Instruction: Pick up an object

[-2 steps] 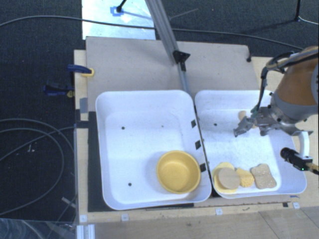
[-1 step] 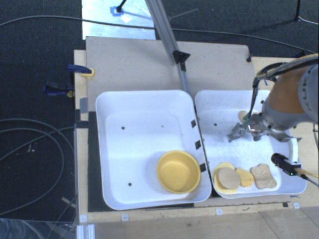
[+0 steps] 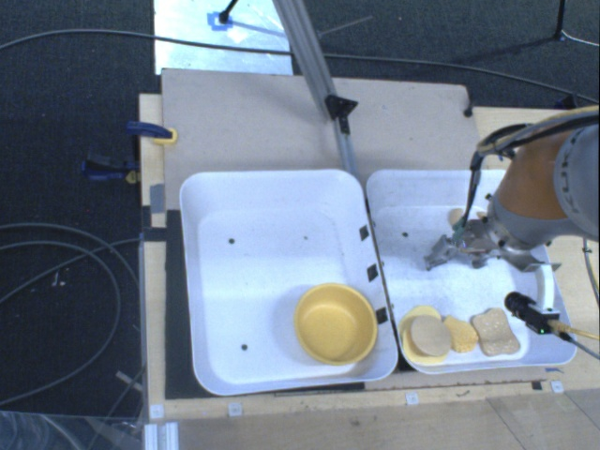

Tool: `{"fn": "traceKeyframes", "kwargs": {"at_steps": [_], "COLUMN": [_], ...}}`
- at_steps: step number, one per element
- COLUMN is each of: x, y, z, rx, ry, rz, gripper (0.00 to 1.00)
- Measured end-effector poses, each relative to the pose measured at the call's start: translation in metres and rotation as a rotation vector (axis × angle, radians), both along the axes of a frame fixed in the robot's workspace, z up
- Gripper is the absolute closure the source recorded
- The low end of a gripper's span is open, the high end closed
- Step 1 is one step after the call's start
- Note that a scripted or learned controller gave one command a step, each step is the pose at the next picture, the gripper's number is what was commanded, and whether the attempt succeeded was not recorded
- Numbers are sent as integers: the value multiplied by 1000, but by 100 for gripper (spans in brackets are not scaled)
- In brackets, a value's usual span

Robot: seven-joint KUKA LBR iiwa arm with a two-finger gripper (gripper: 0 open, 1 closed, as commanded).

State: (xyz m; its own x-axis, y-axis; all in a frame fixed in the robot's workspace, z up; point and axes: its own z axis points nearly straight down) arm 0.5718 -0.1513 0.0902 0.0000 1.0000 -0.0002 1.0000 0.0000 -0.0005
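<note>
My gripper (image 3: 439, 253) hangs low over the middle of the right bin (image 3: 403, 204), pointing left, with the grey arm and its orange band (image 3: 530, 181) behind it. Along the bin's front wall lie a round beige disc on a yellow piece (image 3: 428, 334), a ridged yellow piece (image 3: 459, 334) and a tan bread slice (image 3: 494, 332). These lie well in front of the gripper and apart from it. A small beige object (image 3: 456, 217) peeks out just behind the gripper. Nothing shows in its grasp.
A yellow bowl (image 3: 336, 322) sits upright at the front right of the left bin (image 3: 234, 214). A slanted grey pole (image 3: 309, 54) rises behind the bins. A black connector (image 3: 528, 311) on the arm hangs above the bread slice.
</note>
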Motion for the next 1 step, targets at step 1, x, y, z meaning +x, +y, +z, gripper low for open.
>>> {"fn": "traceKeyframes", "kwargs": {"at_steps": [1], "x": [1], "y": [0], "z": [12], "rx": [-1], "ry": [-4], "rz": [0], "gripper": [100]}}
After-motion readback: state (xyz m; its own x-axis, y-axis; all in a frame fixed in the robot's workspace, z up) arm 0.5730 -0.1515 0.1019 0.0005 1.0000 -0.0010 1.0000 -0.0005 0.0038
